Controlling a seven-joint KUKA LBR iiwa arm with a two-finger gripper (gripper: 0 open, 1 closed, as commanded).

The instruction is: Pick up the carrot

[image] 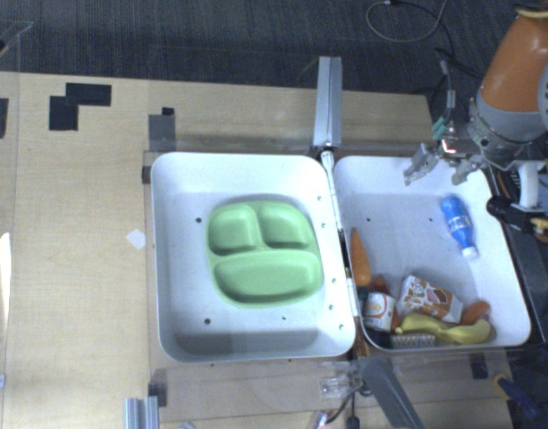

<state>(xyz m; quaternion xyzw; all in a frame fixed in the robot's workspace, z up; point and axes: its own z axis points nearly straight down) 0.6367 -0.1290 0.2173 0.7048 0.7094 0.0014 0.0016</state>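
The carrot (359,257) is a slim orange piece lying lengthwise against the left wall of the right bin (390,199). My gripper (438,172) hangs over the far right part of that bin, well behind and to the right of the carrot. Its two fingers (417,170) are spread apart and open, with nothing between them.
A blue bottle (457,224) lies just in front of the gripper. A can (378,310), a snack packet (428,299), a banana (445,333) and a reddish item (476,311) crowd the bin's near edge. A green divided plate (263,250) sits in the left bin (180,266).
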